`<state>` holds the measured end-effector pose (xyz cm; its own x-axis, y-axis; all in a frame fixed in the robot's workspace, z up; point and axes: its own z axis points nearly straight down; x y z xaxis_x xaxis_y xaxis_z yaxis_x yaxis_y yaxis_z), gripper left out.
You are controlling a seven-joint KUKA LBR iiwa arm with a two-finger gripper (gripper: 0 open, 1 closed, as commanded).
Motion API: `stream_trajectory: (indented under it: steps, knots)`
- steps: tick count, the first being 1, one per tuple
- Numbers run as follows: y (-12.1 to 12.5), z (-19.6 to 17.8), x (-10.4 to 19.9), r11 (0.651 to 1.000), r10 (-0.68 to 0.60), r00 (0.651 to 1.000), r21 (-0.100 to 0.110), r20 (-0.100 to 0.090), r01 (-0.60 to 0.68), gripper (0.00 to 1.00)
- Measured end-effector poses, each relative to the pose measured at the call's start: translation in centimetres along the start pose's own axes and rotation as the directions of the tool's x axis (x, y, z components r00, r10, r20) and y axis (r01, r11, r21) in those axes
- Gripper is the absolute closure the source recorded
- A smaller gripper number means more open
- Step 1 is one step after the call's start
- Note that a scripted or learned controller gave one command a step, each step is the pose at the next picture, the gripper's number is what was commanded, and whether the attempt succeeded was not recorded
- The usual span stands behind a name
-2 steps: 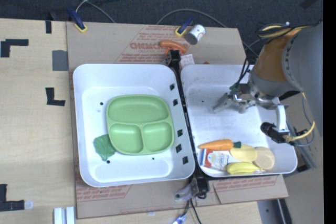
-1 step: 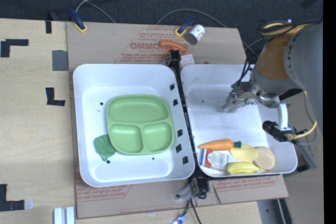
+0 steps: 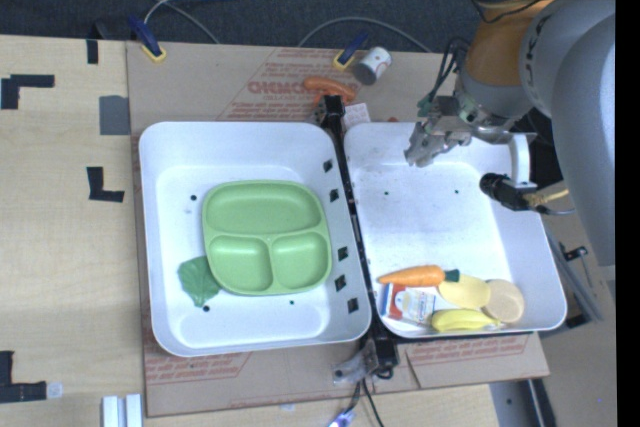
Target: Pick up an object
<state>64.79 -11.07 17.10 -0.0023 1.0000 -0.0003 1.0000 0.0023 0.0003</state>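
Two white bins side by side on worktop. Hand (image 3: 428, 147) hovering over far end of right bin (image 3: 440, 215), nothing between fingers; open or clenched, cannot tell. Pickable items clustered at near edge of right bin: carrot (image 3: 410, 275), small carton (image 3: 408, 300), banana (image 3: 460, 320), pale round pieces (image 3: 485, 295), all touching or just beside each other. Well apart from hand. Best bet: travel to near end, descend on carrot, the outermost piece, fingers across its narrow width. Crowding and near wall likely to block a clean close. Left bin (image 3: 165, 215) holding green divided plate (image 3: 267, 237), green leafy piece (image 3: 198, 280) at its left.
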Motion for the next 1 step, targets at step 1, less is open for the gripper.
stream_trajectory:
  steps: [1]
  knots:
    - [-0.12,-2.75,4.57,1.0,0.0,1.0,0.001,-0.001,0.0,1.0]
